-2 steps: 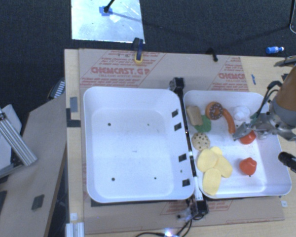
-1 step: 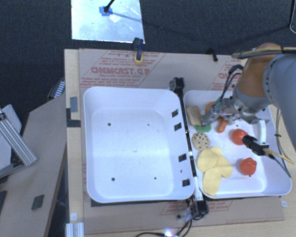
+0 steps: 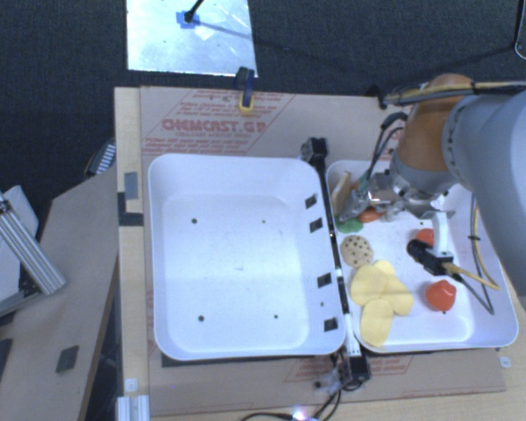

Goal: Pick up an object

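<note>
I am seeing the end effector (image 3: pixel 366 202) hanging low in the right bin (image 3: pixel 500 323), near its far left corner, where a small red-and-green item (image 3: pixel 366 214) is lying right under it. I cannot tell how it is set, since the wrist is covering that part. Just nearer to me than the end effector a speckled cookie (image 3: pixel 357 250) is resting, then yellow chip-like pieces (image 3: pixel 379 296). To its right and toward me a red tomato-like piece (image 3: pixel 439 296) is sitting well apart. I am judging the arm is lining up on that corner item. The left bin (image 3: pixel 171 261) is sitting across the divider on the counter (image 3: pixel 202 121).
</note>
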Motion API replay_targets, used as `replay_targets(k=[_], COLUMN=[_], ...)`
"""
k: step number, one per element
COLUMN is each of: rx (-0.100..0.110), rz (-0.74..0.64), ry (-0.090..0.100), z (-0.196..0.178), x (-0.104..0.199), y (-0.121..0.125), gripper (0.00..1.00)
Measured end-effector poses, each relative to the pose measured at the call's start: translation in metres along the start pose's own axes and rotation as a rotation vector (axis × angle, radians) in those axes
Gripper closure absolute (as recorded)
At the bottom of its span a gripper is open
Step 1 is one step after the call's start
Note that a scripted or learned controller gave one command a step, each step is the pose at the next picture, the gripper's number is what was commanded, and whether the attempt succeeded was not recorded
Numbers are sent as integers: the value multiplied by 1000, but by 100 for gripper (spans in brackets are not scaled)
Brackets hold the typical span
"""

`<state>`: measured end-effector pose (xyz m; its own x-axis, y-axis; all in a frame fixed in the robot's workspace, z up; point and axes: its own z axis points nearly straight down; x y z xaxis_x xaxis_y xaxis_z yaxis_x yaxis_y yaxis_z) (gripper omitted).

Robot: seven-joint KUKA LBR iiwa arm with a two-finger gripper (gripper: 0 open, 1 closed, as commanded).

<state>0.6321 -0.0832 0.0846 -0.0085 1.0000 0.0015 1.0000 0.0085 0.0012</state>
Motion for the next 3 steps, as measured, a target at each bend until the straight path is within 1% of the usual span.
replay_targets(k=[1,2,3], rx=[24,21,1], rz=[1,3,10], ry=[-5,-6,-3], z=[3,3,0], x=[-13,-13,-44], y=[32,32,9], gripper=[0,0,0])
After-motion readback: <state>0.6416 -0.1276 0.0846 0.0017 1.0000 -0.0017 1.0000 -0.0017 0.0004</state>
